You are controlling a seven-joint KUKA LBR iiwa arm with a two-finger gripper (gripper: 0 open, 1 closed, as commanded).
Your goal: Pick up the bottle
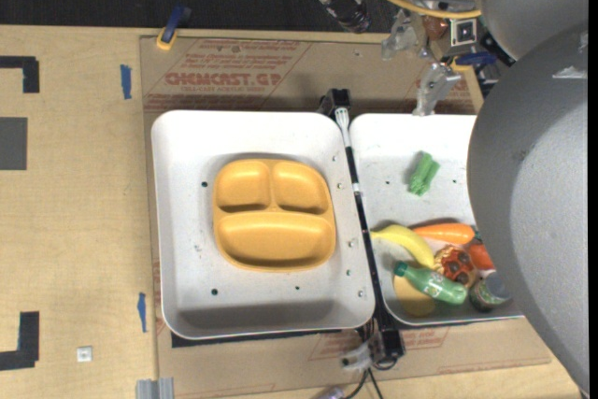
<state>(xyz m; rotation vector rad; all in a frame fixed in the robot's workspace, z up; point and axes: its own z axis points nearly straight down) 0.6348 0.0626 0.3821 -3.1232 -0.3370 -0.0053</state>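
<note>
You are seeing the claw (pixel 432 75) hanging above the far edge of the right bin (pixel 388 154); whether it is open or closed, I cannot tell. The bottle (pixel 431 283) is lying in the near part of this bin, touching a banana (pixel 404 241), with a carrot (pixel 443 231) just behind. A yellow tray (pixel 274 211) is sitting in the left bin (pixel 177 229).
</note>
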